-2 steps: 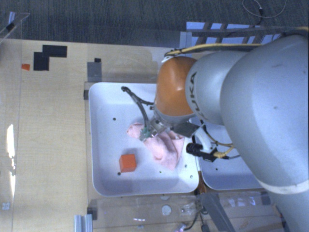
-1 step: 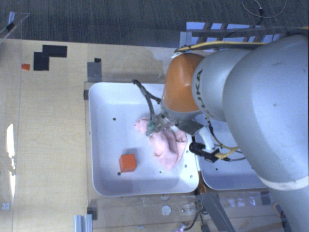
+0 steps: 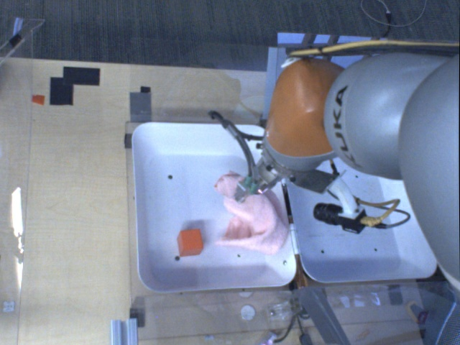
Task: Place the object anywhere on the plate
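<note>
Hand (image 3: 249, 188) at pink cloth (image 3: 253, 223), orange block (image 3: 190, 242) nearby

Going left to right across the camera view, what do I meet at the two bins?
Rim of the left bin → orange block → pink crumpled cloth → right bin. The gripper overlaps the cloth, so it is left out.

In left bin (image 3: 154, 192): hand (image 3: 249, 187) at top edge of pink cloth (image 3: 253, 223); orange block (image 3: 190, 242) apart, lower left

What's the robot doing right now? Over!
Gripper down at pink cloth, left bin. Orange block sits apart. Nothing blocking.
</note>
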`<state>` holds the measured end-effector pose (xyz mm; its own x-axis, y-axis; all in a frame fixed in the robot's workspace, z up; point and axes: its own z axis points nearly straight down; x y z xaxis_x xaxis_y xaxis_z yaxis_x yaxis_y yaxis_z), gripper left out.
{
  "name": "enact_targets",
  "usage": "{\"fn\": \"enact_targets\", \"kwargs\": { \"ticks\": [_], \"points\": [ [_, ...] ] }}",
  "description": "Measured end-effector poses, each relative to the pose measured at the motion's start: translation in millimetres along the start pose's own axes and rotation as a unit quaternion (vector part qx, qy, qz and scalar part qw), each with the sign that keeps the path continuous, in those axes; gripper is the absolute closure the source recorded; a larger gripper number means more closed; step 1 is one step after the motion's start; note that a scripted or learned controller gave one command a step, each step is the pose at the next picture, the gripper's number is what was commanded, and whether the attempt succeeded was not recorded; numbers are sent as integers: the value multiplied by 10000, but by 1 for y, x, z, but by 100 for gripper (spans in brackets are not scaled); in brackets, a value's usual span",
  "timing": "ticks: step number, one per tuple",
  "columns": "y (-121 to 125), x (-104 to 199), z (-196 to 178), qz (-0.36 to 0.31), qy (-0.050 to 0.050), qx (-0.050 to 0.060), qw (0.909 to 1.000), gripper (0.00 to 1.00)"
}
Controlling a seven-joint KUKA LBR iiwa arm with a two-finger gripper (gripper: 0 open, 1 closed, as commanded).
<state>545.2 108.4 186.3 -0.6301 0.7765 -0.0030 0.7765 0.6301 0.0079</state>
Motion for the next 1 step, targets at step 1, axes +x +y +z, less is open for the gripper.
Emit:
{"fn": "enact_targets", "kwargs": {
  "ticks": [1],
  "points": [
    [47, 69, 49, -849, 16, 23, 9964, 100]
  ]
}}
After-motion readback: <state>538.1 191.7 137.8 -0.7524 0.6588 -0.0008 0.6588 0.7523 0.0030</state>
